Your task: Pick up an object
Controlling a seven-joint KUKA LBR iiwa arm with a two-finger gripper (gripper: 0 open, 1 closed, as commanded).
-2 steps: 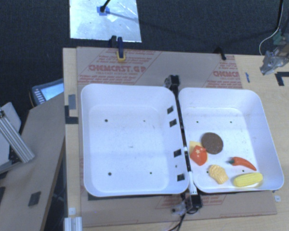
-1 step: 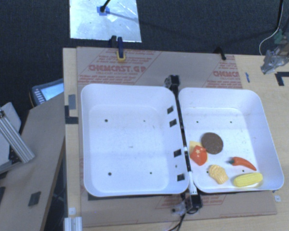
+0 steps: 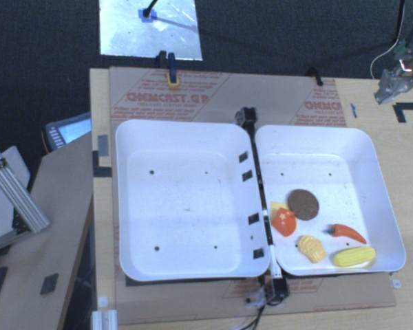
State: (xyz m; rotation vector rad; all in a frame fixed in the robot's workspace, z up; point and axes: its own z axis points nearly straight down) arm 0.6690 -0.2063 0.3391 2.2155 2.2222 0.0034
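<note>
Objects are being kept in the right bin [image 3: 372,158], lower right of frame: one brown disc [image 3: 303,204], one red-orange piece [image 3: 283,221], one red pepper [image 3: 347,233], two yellow pieces [image 3: 354,256]. Gripper [image 3: 392,86] is being held at upper right; its opening cannot be told

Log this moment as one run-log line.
claw: above bench, outside bins, holding nothing | right bin: brown disc, red-orange piece, chili, two yellow items | grasp: not yet done

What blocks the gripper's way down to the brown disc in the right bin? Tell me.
Nothing visible does. The gripper hangs beyond the right bin's far corner, and the brown disc lies uncovered, touching only the red-and-yellow piece beside it.
</note>
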